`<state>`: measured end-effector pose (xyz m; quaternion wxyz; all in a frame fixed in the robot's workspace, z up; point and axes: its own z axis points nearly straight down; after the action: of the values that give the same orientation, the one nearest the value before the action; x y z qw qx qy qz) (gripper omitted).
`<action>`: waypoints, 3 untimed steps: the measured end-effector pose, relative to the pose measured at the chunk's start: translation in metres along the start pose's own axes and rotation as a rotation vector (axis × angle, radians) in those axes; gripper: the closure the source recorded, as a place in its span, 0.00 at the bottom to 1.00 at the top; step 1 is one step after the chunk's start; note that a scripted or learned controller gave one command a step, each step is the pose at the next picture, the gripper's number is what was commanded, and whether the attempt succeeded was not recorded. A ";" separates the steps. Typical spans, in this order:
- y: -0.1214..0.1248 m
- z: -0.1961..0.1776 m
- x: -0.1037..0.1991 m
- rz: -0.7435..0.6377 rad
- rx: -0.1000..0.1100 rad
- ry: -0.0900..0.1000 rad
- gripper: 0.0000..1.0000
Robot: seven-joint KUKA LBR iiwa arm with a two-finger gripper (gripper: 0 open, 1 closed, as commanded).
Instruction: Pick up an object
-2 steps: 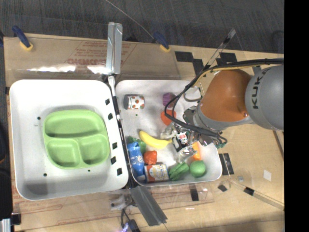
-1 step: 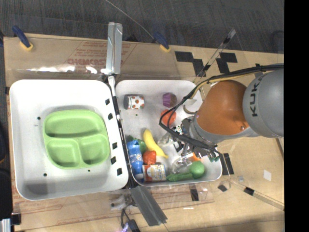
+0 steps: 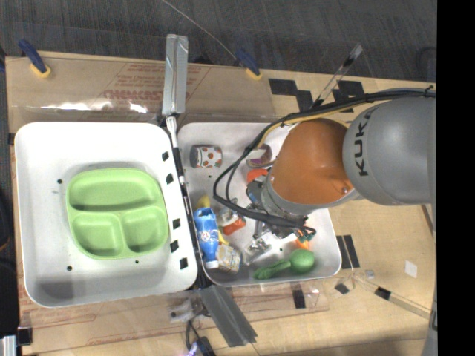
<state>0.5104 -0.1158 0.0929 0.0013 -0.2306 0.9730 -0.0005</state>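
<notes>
Camera view: green spoon (image 3: 286,266) lies pointing left-right.

Two bins sit side by side on the bench (image 3: 386,221). The left bin (image 3: 37,199) holds a divided tray (image 3: 115,212) near its middle. The right bin (image 3: 223,136) is crowded — a small cup (image 3: 206,156) lies at its far left, a bottle (image 3: 207,236) along its left wall, and a long-handled toy (image 3: 288,265) at its near edge. The arm (image 3: 349,162) reaches in from the right, hanging over the right bin's middle — its gripper (image 3: 263,242) low among the items, just right of the bottle and behind the toy.
</notes>
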 end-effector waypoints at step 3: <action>-0.043 -0.191 -0.114 -0.063 0.002 -0.002 1.00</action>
<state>0.6308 -0.1031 0.2845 0.0027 -0.2613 0.9653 -0.0010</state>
